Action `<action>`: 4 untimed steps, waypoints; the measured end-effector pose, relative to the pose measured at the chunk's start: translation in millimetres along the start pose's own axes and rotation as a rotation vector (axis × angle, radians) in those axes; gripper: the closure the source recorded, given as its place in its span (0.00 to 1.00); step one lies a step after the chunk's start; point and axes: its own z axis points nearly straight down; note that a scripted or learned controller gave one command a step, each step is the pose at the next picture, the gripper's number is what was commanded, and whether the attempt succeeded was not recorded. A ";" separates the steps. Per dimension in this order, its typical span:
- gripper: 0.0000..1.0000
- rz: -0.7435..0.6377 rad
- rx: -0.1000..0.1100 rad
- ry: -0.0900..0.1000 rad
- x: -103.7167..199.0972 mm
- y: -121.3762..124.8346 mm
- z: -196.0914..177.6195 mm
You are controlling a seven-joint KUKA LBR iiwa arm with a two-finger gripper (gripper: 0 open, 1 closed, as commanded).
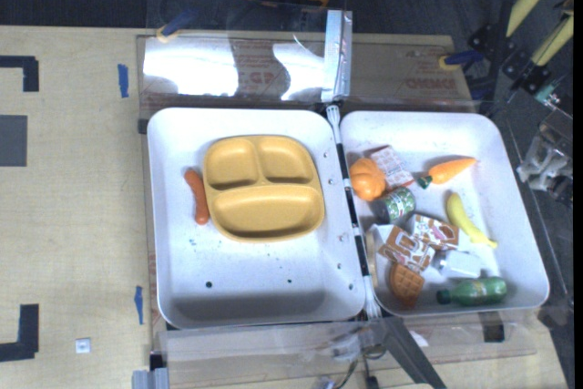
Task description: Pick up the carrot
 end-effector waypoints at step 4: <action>1.00 0.306 0.000 -0.001 27.6 37.5 39.0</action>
